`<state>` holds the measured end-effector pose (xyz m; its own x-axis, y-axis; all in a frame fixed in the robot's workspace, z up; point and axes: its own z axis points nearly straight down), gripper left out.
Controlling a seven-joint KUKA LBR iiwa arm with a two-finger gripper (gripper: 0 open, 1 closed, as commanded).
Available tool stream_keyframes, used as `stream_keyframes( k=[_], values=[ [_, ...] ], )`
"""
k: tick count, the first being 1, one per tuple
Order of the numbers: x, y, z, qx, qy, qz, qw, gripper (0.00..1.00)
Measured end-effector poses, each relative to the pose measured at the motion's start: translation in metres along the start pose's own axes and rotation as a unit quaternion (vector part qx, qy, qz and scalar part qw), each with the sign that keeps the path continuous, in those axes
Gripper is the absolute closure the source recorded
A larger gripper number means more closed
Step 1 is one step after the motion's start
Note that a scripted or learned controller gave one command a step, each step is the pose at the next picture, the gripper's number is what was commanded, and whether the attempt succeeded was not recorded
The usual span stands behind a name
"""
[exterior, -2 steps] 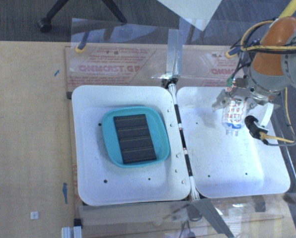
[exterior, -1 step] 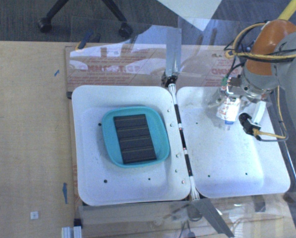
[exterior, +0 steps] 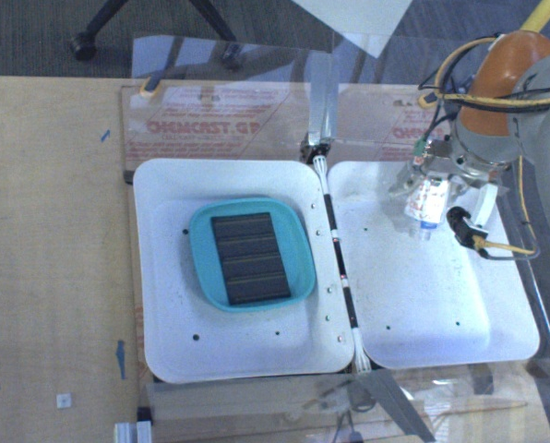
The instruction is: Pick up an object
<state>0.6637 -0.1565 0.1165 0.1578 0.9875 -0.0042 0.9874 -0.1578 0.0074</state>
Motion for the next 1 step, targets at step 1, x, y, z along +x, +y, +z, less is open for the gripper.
stream_keyframes(
  k=[1],
  values=[
    [0.0664, -0.0066, -0.0606, 0.003, 0.002, -0.004, 1.0000, 1.00]
  ],
)
